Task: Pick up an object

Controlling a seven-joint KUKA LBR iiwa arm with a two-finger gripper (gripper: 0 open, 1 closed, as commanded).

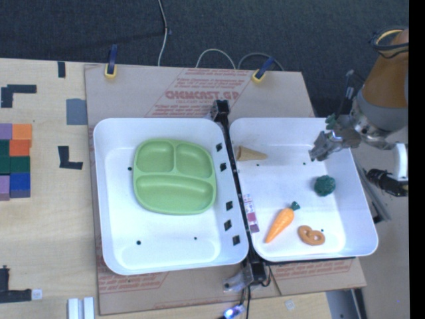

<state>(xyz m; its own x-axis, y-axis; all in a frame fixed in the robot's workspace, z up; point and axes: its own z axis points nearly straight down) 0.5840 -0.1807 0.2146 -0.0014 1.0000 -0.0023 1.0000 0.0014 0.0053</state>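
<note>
The right bin (pixel 345 244) holds an orange toy carrot (pixel 279 223), a small brown pretzel (pixel 311 235), a dark green broccoli piece (pixel 325 185) and a tan cone-shaped wedge (pixel 250 154) near the divider. My gripper (pixel 317 152) hangs over the right bin's upper right part, above and slightly left of the broccoli. Nothing shows between its fingers. The arm comes in from the right edge.
The left bin (pixel 113 244) carries a green divided plate (pixel 175 177). Both bins rest on a cardboard sheet (pixel 199 92) held by clamps. Coloured blocks (pixel 14 159) lie on the bench at far left. A cable runs up from the back edge.
</note>
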